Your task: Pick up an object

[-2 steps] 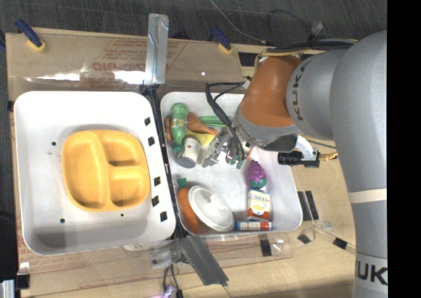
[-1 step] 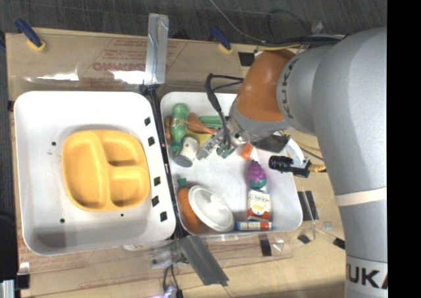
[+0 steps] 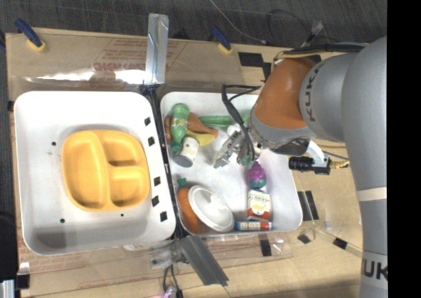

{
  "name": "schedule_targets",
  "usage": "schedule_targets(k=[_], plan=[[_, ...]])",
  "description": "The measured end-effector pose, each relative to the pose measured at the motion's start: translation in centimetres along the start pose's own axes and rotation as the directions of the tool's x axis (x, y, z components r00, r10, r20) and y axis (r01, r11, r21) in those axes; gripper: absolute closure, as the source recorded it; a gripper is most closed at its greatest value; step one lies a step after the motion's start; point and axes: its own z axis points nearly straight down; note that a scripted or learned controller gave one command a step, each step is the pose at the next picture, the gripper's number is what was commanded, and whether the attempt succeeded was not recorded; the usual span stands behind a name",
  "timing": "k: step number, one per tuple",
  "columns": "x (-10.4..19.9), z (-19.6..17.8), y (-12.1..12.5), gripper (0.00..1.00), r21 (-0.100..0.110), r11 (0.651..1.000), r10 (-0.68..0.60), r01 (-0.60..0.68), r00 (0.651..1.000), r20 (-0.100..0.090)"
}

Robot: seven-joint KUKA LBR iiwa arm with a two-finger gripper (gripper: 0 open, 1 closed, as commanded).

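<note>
Gripper [image 3: 230, 149] hangs low in the right bin [image 3: 289, 191], fingers slightly apart, nothing between them. It sits among clutter: cup [image 3: 189, 149] just left, purple toy [image 3: 256, 175] just right. Either is a candidate. The yellow tray [image 3: 105, 168] occupies the left bin [image 3: 33, 158], well apart.

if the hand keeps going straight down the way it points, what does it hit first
Probably bare floor of the right bin. The hand points down over an open patch between the small white cup and the purple toy. Depth is hard to judge from above, so it might brush the cup.
</note>
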Motion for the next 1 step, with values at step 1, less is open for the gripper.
schedule_targets(k=[1], plan=[[-5.72,-0.2,5.24,0.0,-0.002,0.997,0.071,-0.071,0.997,0.005]])
